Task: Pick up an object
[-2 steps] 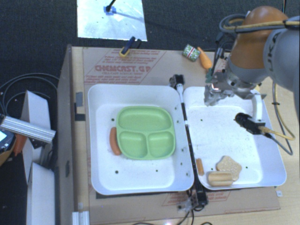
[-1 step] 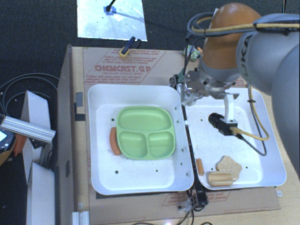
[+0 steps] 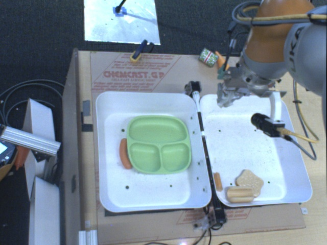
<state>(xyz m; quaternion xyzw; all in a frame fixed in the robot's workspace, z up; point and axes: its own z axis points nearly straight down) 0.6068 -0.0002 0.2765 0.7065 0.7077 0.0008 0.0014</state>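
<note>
Two bins (image 3: 153, 200); green tray (image 3: 158, 144) beside sausage (image 3: 124, 153)

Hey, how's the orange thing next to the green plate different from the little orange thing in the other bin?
The orange piece beside the green plate lies in the left bin; the small orange piece lies in the right bin, by its left wall. The first looks longer and thicker, the second shorter and slimmer. The first touches the plate's left edge; the second lies apart from the food items near it. Both are orange, elongated, lying flat lengthwise.
</note>
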